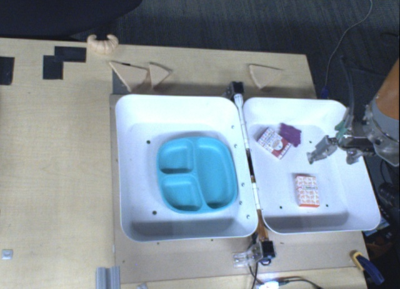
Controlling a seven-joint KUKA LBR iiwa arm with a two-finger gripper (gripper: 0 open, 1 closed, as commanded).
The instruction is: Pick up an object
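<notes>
Camera view, looking down at a slant: two shallow white bins sit side by side on a wooden bench. The left bin (134,156) holds a blue divided tray (197,172), lying flat near its centre. The right bin (356,216) holds three small candidates for the pick: a red-and-white patterned packet (272,142) in the upper left part of the floor, a purple block (289,133) touching or overlapping that packet on its right side, and a second patterned packet (306,190) lying alone, lower and nearer the bin's centre. The arm enters from the right, and the gripper (320,150) hangs over the right bin, between the purple block and the lone packet and to the right of both. No object is seen between its fingers; whether they are spread or closed cannot be told at this resolution. Judged from this layout, the step in hand is the approach to a target. Recommended procedure: select the lone packet, since it is well apart from the walls and from other items, which reduces the risk of a glancing contact. Centre the fingers across its narrower side, descend vertically until near the floor, then close. Avoid the packet-and-block pair, where one finger is likely to land on the neighbour and push both aside.
</notes>
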